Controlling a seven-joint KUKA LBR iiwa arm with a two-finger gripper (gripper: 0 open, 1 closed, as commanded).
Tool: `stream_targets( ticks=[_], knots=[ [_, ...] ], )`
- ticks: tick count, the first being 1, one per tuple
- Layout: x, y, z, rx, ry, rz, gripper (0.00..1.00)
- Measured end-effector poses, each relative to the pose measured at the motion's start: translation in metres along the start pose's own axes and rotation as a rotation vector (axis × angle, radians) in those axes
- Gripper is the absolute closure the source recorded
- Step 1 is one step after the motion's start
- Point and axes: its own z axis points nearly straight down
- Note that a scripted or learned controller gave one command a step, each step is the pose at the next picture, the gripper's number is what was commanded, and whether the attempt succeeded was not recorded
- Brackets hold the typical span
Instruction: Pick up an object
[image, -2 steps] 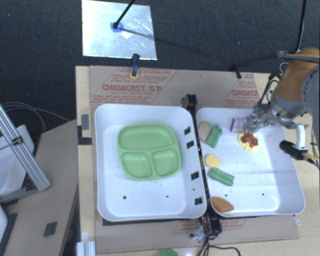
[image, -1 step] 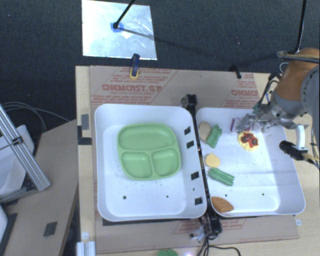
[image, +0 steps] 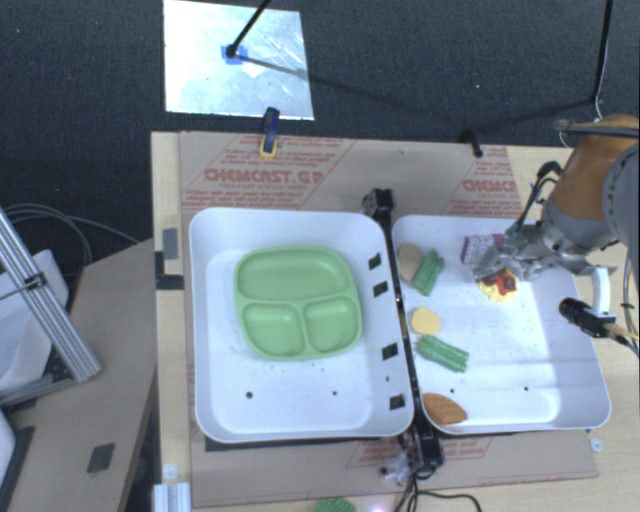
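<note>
The claw (image: 500, 268) sits low over the upper part of the right bin (image: 575, 385), the grey arm (image: 590, 215) with its orange band reaching in from the right edge. Whether its tips are spread or pressed together, I cannot tell (the metal there blurs into what lies under it). Right below the claw, touching or nearly so, lies a small red and yellow toy (image: 499, 287). Just up and left of the claw is a purple and white packet (image: 481, 246). Further left, near the bin's left wall, a green piece (image: 429, 272) leans beside a pale tan round piece (image: 408, 260). Down and left of the claw lie a yellow chip-like piece (image: 426, 321), a second green piece (image: 442, 352), and an orange-brown piece (image: 444, 408) at the bin's near corner. Well to the left, the left bin (image: 215, 400) holds a green divided plate (image: 298, 302).
</note>
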Motion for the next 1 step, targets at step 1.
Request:
stream_targets(
  ticks=[1],
  knots=[
    [0.0002,-0.0204,-0.0004,0.0,0.0,-0.001,0.0]
  ],
)
